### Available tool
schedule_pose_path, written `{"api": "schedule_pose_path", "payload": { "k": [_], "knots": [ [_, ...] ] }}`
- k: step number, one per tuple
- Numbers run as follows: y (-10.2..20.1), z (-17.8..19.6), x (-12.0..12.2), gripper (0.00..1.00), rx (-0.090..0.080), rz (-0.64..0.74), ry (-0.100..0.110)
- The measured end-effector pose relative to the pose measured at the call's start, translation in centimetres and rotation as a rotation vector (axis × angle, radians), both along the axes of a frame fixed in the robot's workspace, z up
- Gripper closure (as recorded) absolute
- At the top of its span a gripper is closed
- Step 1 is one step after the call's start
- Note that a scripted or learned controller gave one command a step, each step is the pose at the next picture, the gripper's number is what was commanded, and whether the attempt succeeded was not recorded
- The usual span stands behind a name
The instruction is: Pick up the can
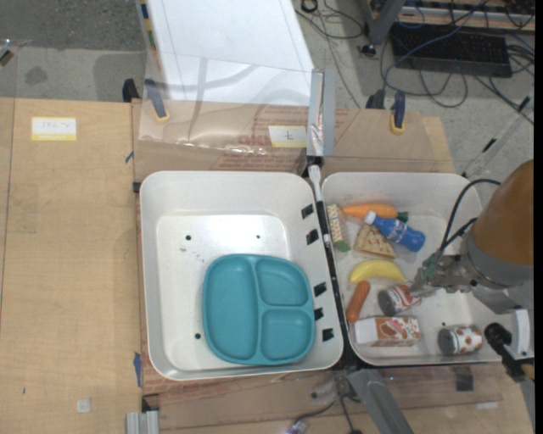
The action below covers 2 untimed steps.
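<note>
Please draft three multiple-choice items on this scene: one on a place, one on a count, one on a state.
1. Where is the teal plate?
A. left bin
B. right bin
C. on the bench

2. How many compartments does the plate have?
A. two
B. three
C. five

3. How does the can by the banana sit?
A. upright
B. on its side
C. on the plate

Key: 1 A, it rests on the left bin floor; 2 B, ridges split it in three; 3 B, its length runs along the right bin floor.

Pale wooden bench (68, 254), speckled grey floor (68, 25), black keyboard (450, 42) amid cables (407, 76).
</note>
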<state>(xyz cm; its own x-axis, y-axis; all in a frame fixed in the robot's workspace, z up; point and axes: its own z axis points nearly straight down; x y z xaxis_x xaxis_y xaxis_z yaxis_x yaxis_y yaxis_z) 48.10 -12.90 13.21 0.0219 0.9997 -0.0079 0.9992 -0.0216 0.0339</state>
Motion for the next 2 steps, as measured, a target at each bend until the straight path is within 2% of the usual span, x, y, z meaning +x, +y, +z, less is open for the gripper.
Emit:
{"api": "schedule_pose_path", "payload": {
  "k": [1,2],
  "knots": [
    [-0.1,0.0,0.0,0.00,-0.001,-0.001,0.001],
    [6.6,-3.8,-0.2,0.00,0.006,-0.245,0.021]
  ]
}}
